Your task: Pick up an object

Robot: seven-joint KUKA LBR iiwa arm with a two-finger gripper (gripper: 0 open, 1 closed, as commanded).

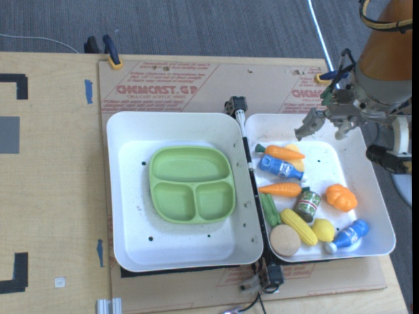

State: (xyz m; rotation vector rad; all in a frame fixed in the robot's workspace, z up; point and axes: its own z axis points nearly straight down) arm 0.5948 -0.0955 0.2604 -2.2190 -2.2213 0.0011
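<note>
Over the right bin, camera view: gripper [325, 124] hangs above the bin's far edge with its two fingers spread apart and nothing between them.
Right bin [376, 205]: holds a heap of toy food, all lying loose and close together.
Nearest candidates: a carrot [284, 153] and a blue bottle [281, 167] just below the gripper, touching each other.
Further pieces: a second carrot [281, 190], a small can [306, 205], an orange [341, 197], a corn cob [298, 226], a lemon [323, 229], a tan disc [285, 240], a second blue bottle [347, 235].
Handling, by judgement: these look like hollow plastic, light, stiff and smooth, so likely to slip or roll; a carrot is best pinched across its thick middle, a bottle across its body.
Risk: neighbours touch, so fingers may nudge two at once.
Left bin [124, 175]: carries a green divided plate [192, 183].
Writing: the board [163, 84] under the bins reads "CHEMCAST" in red; the can and bottle labels are too small to read.
</note>
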